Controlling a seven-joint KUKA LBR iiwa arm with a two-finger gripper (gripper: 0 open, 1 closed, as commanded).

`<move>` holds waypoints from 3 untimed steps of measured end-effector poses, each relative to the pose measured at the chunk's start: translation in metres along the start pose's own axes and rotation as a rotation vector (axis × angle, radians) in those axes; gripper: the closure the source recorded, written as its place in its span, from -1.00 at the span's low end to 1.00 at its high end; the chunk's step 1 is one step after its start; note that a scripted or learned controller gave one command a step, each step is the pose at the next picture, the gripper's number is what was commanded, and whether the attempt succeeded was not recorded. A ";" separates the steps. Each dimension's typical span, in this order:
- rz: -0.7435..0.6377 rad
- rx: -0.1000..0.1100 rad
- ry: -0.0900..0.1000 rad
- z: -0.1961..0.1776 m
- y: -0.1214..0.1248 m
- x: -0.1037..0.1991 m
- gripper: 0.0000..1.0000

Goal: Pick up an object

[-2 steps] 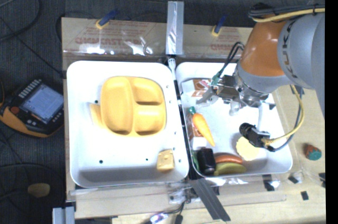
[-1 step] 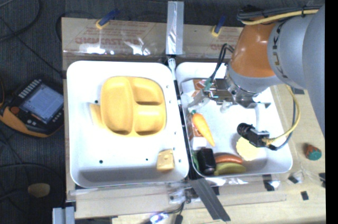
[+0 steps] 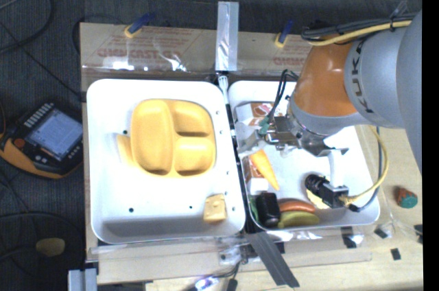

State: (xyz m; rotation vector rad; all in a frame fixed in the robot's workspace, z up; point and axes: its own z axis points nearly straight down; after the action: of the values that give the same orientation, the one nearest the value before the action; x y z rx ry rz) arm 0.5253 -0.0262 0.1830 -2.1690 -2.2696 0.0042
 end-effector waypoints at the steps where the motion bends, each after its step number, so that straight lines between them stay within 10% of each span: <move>1: 0.056 -0.001 0.000 0.000 -0.009 -0.046 -1.00; 3: -0.012 0.000 -0.001 0.000 -0.011 -0.025 -1.00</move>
State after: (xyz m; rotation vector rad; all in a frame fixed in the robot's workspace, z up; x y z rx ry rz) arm 0.5155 -0.0516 0.1830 -2.1554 -2.2831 0.0052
